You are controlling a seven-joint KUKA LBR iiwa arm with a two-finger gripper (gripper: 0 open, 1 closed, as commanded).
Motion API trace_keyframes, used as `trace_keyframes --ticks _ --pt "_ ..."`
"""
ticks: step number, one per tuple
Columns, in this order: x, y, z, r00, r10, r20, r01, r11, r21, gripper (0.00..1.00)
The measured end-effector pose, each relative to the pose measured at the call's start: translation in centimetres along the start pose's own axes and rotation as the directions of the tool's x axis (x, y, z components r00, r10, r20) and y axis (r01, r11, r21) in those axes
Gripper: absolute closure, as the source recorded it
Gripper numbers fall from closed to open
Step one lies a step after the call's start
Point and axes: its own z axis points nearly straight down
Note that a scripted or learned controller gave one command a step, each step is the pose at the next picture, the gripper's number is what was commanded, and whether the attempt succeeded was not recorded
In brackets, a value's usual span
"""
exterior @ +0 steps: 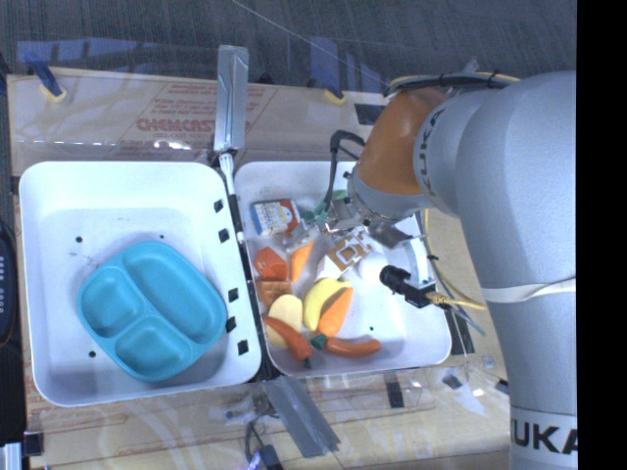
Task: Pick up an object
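I cannot tell the gripper (345, 235) state; I would descend vertically onto the isolated carrot (353, 346), lower centre of frame.

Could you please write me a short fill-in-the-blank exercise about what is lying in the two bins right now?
1. The blue divided tray lies in the ____ bin of the camera view.
2. The tray has ____ compartments.
3. The toy foods, among them a carrot, are piled in the ____ bin.
4. The band above the arm's wrist is coloured ____.

Missing words: left; three; right; orange
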Motion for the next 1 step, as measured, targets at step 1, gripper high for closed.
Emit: trace_keyframes --ticks 1 --pt "0.03 0.06 -1.02 1.000 -0.005 0.001 0.005 1.000 0.000 1.00"
